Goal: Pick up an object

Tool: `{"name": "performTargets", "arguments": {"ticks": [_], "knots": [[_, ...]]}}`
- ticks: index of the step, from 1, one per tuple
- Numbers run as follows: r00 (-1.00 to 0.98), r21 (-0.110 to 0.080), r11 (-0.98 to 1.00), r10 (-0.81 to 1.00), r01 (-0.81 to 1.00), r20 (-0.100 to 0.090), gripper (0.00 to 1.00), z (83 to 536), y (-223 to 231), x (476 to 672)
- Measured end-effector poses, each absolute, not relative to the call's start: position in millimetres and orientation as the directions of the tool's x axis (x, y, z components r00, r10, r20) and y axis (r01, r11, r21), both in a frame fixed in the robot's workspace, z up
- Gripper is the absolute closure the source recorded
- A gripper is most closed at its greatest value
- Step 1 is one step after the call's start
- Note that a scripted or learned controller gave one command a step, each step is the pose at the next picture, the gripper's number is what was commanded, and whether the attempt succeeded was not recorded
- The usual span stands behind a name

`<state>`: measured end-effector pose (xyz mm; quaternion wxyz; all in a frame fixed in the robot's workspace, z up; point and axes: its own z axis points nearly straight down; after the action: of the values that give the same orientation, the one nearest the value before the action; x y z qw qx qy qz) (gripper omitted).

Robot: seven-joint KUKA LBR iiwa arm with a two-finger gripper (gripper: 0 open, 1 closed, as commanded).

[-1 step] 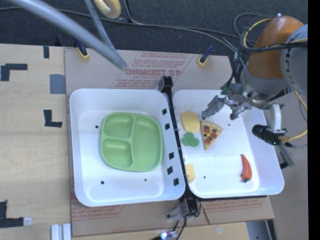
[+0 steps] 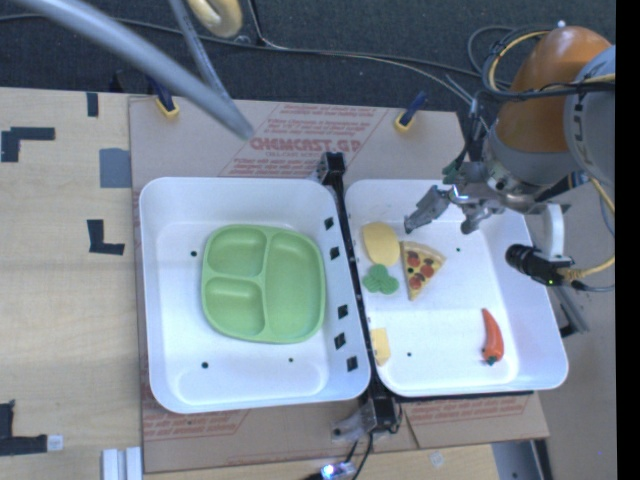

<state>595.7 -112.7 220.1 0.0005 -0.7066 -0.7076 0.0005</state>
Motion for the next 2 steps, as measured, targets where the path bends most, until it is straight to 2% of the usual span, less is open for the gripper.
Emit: {"name": "performTargets", "arguments": {"ticks": [1, 2], "knots": [[-0.001, -0.007, 0.001, 1.0, 1.0, -0.001, 0.0, 168.6, -106.6, 586.2], [-0.001, -0.005, 0.001, 1.0, 1.0, -0.001, 0.0, 123.8, -101.7, 587.0]]}}
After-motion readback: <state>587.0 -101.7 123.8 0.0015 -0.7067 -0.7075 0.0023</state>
